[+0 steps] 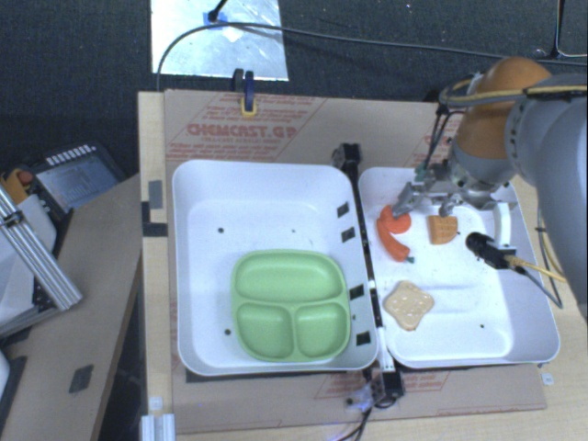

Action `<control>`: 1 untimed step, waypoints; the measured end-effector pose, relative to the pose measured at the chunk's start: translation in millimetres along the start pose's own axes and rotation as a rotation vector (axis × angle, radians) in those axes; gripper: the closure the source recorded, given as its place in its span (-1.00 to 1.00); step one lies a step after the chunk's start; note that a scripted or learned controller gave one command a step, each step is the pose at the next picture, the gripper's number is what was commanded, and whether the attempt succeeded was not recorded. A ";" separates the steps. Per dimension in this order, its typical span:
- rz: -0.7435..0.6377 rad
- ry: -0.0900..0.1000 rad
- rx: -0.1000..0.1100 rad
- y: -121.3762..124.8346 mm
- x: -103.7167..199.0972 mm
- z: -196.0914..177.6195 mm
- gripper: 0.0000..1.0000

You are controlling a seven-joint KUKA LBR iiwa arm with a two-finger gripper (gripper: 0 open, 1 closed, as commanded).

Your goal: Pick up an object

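The move ahead turns on how the tool [424,211] stands to the two pieces under it. It hangs over the upper part of the right-hand shallow white plastic bin [478,331], its fingers spread apart with nothing between them. The curved orange-red piece, smooth and glossy like a toy pepper [395,233], lies just below and to the left of the tool, its top end at the left fingertip. We cannot tell whether they touch. Its long axis runs roughly top to bottom in the frame, bending toward the lower right. The small tan block with a matte, bread-like face [442,230] sits just below the right fingertip.

We judge either piece reachable. The pepper's rounded, slick form looks likelier to slip than the flat-sided block.

Lower centre in that bin lies a pale, rough-edged toast-shaped slice [408,305], well clear. The left-hand white bin [230,200] holds a green three-compartment plastic plate [290,303]. Both bins rest on the cardboard-covered surface [276,127].
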State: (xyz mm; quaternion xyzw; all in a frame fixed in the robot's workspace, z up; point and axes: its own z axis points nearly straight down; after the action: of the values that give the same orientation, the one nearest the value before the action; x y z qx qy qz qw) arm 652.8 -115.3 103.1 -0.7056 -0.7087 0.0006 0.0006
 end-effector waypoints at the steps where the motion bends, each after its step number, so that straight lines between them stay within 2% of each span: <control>1: -0.001 -0.001 -0.007 1.9 -0.4 -14.0 1.00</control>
State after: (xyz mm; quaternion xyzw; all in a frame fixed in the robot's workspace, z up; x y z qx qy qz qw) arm 654.7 -115.7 117.1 -0.7051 -0.7091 -0.0014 -0.0022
